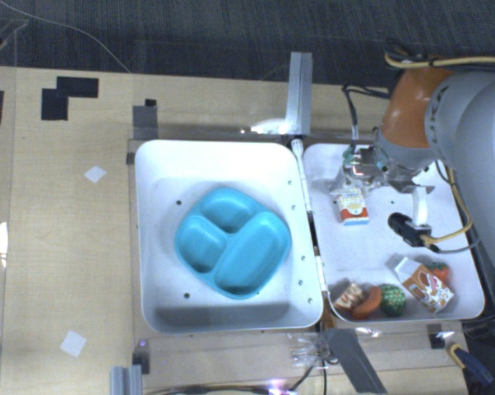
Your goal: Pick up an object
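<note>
Right-hand shallow white bin point(371, 253): the grey arm point(474, 130) comes in from the right, its orange band point(408, 109) over the bin's far rim. The gripper point(359, 171) sits low in the bin's far left part, near the divider between the two bins.

The small white carton with an orange-red lower band point(352, 207) lies just beside the gripper on the near side, its top edge touching or almost touching the gripper tip. From this angle I cannot tell whether the gripper is open or closed, or whether it has the carton.

Near edge of the same bin, left to right in a loose row: a brown and red lumpy toy food piece point(349, 295), a red rounded piece point(367, 305) touching it, a green knobbly piece point(393, 299), and an orange and white printed box point(429, 288) lying tilted in the near right corner. All are well apart from the gripper.

Left-hand shallow white bin point(161, 179): a light blue plastic plate with three compartments point(231, 241) lies flat around the middle.

Both bins sit on a pale wooden bench point(58, 245).
</note>
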`<state>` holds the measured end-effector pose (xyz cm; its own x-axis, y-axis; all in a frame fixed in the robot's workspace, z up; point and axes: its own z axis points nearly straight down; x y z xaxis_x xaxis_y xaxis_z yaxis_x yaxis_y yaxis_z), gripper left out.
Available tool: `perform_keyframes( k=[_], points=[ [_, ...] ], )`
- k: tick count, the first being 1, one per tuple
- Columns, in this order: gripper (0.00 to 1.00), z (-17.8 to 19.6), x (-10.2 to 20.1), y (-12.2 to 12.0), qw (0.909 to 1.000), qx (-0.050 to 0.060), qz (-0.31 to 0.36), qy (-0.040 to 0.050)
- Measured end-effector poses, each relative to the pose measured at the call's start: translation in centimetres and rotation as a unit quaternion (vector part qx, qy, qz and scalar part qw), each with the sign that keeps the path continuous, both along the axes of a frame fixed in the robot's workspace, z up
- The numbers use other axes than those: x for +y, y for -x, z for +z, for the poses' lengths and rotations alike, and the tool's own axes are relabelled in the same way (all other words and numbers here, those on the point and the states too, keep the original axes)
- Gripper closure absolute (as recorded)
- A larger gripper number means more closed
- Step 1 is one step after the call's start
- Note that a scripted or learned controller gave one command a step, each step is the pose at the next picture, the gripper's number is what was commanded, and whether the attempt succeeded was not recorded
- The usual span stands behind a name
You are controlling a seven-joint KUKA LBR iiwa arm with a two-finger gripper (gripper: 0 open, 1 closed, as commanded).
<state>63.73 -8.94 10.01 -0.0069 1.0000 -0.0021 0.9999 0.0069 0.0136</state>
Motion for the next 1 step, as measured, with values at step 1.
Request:
perform_keyframes(
  k=[1],
  points=[
    [1.0, 8.67, 7.43, -1.78, 0.9999, 0.004, -0.016, -0.0015]
  ],
)
